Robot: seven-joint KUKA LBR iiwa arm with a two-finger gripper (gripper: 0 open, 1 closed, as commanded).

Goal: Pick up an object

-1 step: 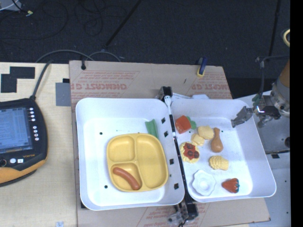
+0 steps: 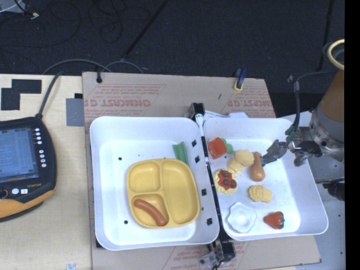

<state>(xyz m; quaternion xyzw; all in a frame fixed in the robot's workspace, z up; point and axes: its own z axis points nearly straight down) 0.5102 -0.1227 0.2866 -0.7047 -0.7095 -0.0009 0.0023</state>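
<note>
1. The gripper [image 2: 272, 152] hangs over the upper part of the right bin [image 2: 306, 190], reaching in from the right. Its dark tip sits just right of the drumstick [image 2: 257, 167], close enough that I cannot tell whether it touches. How the gripper is set, wide or narrow, I cannot tell, and nothing is seen held in it.

2. The drumstick, the nearest thing, is my pick for the target. It lies roughly upright in the view, thin bone end uppermost beside the tip, fat brown end below. A good grasp would probably close across the narrow shaft, centred, after descending straight rather than sliding in sideways and knocking it.

3. Just beyond the drumstick, to the gripper's left, sit two pale yellow pieces [image 2: 243, 157]. They crowd that side, so the far finger likely has little room; a nudge could push them into the tomato piece [image 2: 217, 147].

4. Below and left of the gripper lie a small pizza [image 2: 225, 181] and a ridged yellow piece [image 2: 260, 193], apart from the drumstick and probably out of harm's way.

5. Further below the gripper, near the bin's lower wall, are a fried egg [image 2: 242, 218] and a strawberry [image 2: 274, 220]. Both stand alone and look like easier fallbacks.

6. Well to the gripper's left, across the divider, the left bin [image 2: 109, 151] holds a yellow tray [image 2: 163, 192] with a sausage [image 2: 150, 211] in it and a green piece [image 2: 180, 152] beside the tray.

7. Farthest left on the worktop [image 2: 34, 229] lies the teach pendant [image 2: 22, 162], clear of the reach.
</note>
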